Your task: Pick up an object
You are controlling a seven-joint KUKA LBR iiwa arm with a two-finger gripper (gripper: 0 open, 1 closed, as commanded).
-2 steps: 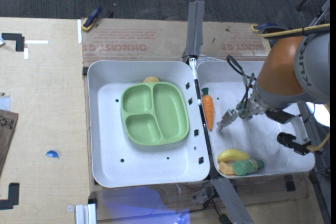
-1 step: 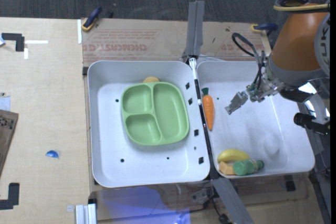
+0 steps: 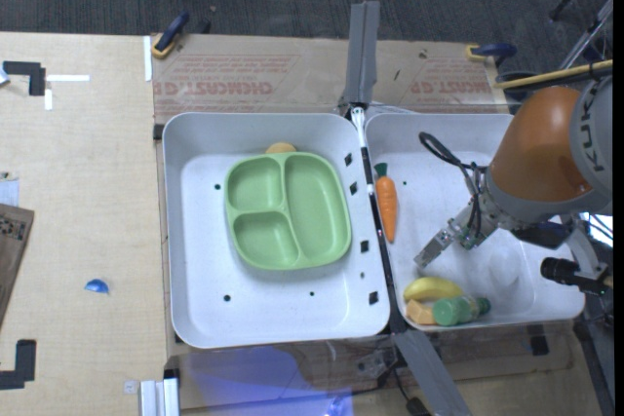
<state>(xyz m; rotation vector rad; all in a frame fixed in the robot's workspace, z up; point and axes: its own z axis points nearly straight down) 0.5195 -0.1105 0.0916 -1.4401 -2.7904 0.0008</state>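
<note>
In the right bin an orange carrot lies along the left wall. A yellow banana, a green bottle-shaped toy and an orange piece crowd the bin's near edge. My gripper hangs low over the bin floor, between the carrot and the banana, just above the banana. No object shows between its fingers. In the left bin sits a green three-compartment plate, with a small yellow-orange thing peeking out behind its far rim.
A grey divider post stands at the back between the bins. Black cables loop down by the arm in the right bin. The wooden bench spreads to the left, with a small blue item on it.
</note>
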